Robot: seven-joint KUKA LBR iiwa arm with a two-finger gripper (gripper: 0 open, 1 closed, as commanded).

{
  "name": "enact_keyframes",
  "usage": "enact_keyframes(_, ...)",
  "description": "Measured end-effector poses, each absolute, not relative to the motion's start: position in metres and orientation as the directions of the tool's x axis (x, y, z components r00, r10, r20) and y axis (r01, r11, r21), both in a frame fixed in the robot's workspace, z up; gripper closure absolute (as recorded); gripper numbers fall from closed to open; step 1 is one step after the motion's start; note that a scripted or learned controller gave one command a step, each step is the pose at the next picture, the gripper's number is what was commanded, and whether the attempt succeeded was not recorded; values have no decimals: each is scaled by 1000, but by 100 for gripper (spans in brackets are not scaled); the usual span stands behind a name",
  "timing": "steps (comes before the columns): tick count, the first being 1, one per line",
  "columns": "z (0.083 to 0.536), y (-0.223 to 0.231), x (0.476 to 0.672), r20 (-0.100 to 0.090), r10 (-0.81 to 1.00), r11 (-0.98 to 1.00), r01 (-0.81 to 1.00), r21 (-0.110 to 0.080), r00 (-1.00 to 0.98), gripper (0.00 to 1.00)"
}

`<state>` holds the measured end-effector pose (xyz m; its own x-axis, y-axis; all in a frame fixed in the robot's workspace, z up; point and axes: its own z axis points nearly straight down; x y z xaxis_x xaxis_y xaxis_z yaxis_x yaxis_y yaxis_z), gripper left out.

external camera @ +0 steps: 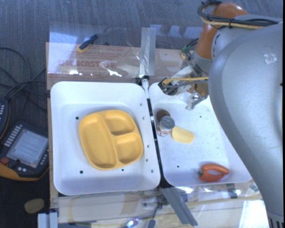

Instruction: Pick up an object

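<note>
Arm: the grey arm came in from the right and covered the right edge of the right bin; its orange band sat at the far right.
Pincer: the pincer hung over the far end of the right bin, nothing visibly in it. Whether it was apart or together I cannot tell.
Right bin: the white bin held four things, all on its floor.
Can: a small can with a silver top stood upright near the bin's left wall, nearer than the pincer and left of it.
Brown thing: a dark brown round thing sat just beyond the can, touching it or nearly so; too small to identify.
Yellow lump: a pale yellow lump lay just right of the can, close to it.
Orange thing: an orange-red thing lay at the near right corner, well apart from the rest and from the pincer.
Left bin: the other white bin touched the right one along their shared wall.
Plate: a yellow plate with three sections lay flat in the middle of the left bin.
Counter: the counter beyond the bins was covered by clear sheeting; a blue-and-yellow tool lay at its far left.
Floor: a pendant with a screen lay left of the counter, among black cables.
</note>
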<state>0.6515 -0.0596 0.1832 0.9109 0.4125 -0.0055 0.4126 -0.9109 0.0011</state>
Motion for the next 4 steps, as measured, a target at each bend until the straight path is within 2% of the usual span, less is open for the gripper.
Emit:
enact_keyframes(1,219,-50,649,-6,404,-915,404,0,915,100)
enact_keyframes(2,235,-70,657,-6,391,-920,391,0,920,100)
enact_keyframes(3,106,-110,644,-9,316,-949,316,-1,949,100)
enact_keyframes(4,205,-62,624,-5,332,-943,332,-1,943,100)
